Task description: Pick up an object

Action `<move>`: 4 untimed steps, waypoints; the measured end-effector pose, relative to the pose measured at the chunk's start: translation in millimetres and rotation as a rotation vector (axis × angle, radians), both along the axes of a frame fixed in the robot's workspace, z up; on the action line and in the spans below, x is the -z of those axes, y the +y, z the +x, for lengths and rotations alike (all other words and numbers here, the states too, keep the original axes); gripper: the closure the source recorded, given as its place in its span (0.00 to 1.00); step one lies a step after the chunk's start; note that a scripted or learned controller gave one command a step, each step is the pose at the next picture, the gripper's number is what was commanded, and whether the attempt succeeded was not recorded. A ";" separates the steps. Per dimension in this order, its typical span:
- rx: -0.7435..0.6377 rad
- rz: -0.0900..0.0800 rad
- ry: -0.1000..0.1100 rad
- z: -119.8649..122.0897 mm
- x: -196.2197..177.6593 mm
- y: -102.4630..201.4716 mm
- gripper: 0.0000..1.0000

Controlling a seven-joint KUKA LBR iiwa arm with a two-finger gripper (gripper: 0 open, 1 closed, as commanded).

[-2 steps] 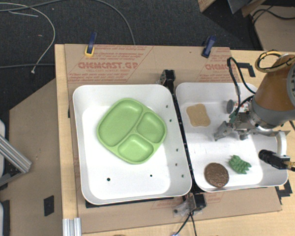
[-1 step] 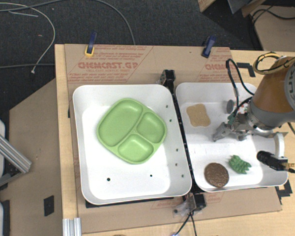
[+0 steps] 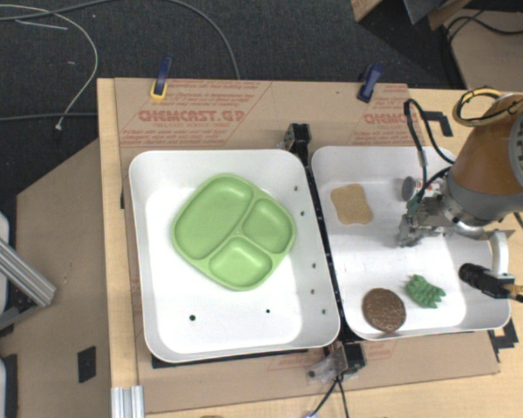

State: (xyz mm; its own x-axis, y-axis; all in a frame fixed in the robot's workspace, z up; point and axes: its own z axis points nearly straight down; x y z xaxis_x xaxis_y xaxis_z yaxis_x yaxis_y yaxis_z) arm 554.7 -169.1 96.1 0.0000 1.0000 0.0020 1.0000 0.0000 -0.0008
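The right bin [image 3: 366, 259] holds three items. A tan bread-like slice [image 3: 351, 204] lies at its far left. A round brown patty [image 3: 384, 309] sits near the front edge, and a small green leafy piece [image 3: 425, 291] lies just right of the patty. My gripper [image 3: 408, 235] hangs low over the middle of this bin, right of the tan slice and above the green piece. It is apart from all three. The grey arm with its orange band [image 3: 492, 159] reaches in from the right.
The left bin [image 3: 157, 312] carries a green three-compartment plate [image 3: 234, 231] in its middle. A black divider runs between the bins. Blue clamps [image 3: 162, 73] hold the cardboard at the back. Cables trail beside the arm.
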 end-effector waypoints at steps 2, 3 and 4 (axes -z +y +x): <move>0.000 -0.004 -0.007 -1.0 -101.2 -7.5 1.00; -0.001 -0.003 -0.004 -0.5 -134.8 -7.5 1.00; -0.005 0.000 0.000 15.7 -125.5 38.4 1.00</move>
